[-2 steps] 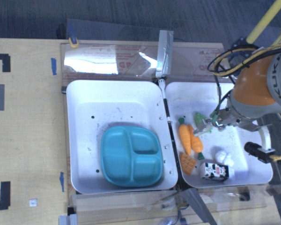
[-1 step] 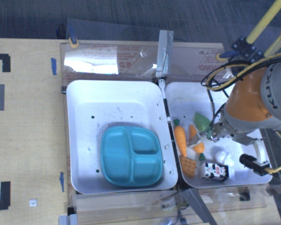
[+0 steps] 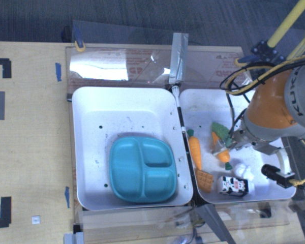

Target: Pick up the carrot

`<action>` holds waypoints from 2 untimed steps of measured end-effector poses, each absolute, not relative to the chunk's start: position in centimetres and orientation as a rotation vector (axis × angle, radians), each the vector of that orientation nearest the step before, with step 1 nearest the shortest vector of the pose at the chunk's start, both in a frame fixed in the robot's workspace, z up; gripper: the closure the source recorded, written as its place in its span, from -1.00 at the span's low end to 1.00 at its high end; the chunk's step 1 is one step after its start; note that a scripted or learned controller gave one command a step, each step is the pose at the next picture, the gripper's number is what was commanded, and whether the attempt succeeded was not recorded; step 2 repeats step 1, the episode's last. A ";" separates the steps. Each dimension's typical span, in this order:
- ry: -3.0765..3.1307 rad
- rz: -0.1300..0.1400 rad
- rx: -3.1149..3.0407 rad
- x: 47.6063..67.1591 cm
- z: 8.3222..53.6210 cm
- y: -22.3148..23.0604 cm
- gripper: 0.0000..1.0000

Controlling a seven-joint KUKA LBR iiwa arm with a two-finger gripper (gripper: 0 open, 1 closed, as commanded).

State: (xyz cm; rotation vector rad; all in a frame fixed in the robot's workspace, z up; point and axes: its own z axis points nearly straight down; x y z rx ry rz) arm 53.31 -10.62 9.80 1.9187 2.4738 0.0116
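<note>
Waffle (image 3: 204,180): near left of right bin (image 3: 274,193).
Carrot (image 3: 195,152): right bin's left wall, just beyond the waffle.
Tray (image 3: 142,170): left bin (image 3: 91,116), near side.
Gripper (image 3: 224,145): right bin middle, right of carrot; grip state cannot be told.

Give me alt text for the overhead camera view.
A grey and orange robot arm reaches over the right bin, which holds a carrot and other toy foods. The left bin holds a blue divided plate.
</note>
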 end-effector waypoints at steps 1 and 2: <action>2.137 0.002 2.304 52.7 18.4 -5.9 1.00; 2.137 0.002 2.304 52.7 18.4 -5.9 1.00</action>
